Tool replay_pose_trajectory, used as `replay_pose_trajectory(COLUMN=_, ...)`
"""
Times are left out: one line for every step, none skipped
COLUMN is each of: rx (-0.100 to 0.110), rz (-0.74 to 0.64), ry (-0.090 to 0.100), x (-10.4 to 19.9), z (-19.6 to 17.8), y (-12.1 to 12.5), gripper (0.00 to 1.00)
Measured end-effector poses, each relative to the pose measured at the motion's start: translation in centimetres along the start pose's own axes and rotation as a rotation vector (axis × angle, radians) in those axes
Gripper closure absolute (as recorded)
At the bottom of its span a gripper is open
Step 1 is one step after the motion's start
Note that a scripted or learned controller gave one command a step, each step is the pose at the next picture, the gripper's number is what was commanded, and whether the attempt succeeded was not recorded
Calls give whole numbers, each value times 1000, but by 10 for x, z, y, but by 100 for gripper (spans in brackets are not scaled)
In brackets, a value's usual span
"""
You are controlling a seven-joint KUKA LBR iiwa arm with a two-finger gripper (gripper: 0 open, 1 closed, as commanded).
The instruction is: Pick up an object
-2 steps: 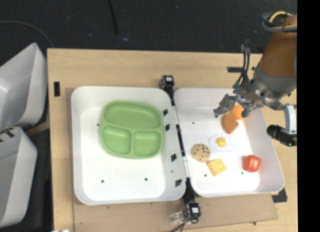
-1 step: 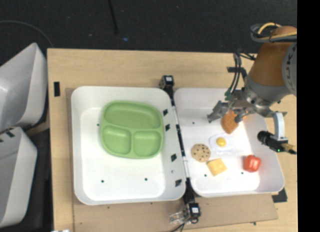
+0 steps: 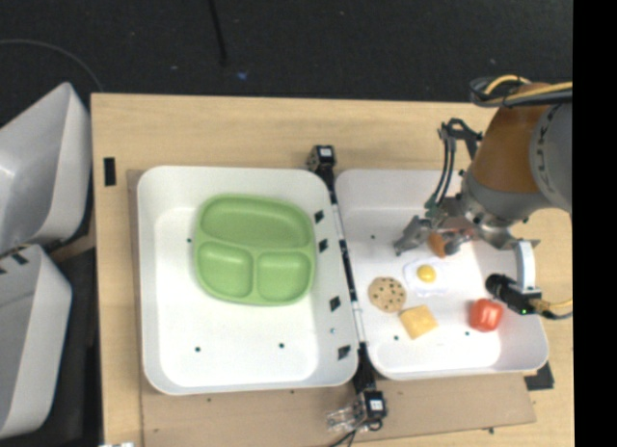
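Two white bins sit side by side on the surface (image 3: 116, 127). The left bin (image 3: 164, 339) holds a green divided plate (image 3: 255, 248). The right bin (image 3: 386, 195) holds four small items: a red piece (image 3: 486, 315), a yellow wedge (image 3: 417, 322), a speckled cookie (image 3: 387, 293) and a fried egg (image 3: 425, 274). The arm (image 3: 516, 156) reaches over the right bin; the gripper (image 3: 439, 236) hangs low near the bin floor, just above the egg. Something orange shows at its tip; I cannot tell whether the fingers are apart or together. Judgement: the egg is nearest, flat and thin. A good grasp needs centring over one item and a straight descent, clear of the cookie.
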State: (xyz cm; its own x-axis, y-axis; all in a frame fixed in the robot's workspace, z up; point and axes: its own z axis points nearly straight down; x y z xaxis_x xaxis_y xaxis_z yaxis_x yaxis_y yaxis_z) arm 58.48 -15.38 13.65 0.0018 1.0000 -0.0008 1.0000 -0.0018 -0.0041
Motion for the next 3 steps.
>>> replay_pose_trajectory(rx=-6, rz=3, ry=-1, x=-1, z=-14, y=1, gripper=100)
replay_pose_trajectory(rx=-12, rz=-5, ry=-2, x=2, z=-77, y=7, gripper=100)
replay_pose_trajectory(rx=-12, rz=-5, ry=-2, x=-2, z=-131, y=18, gripper=100)
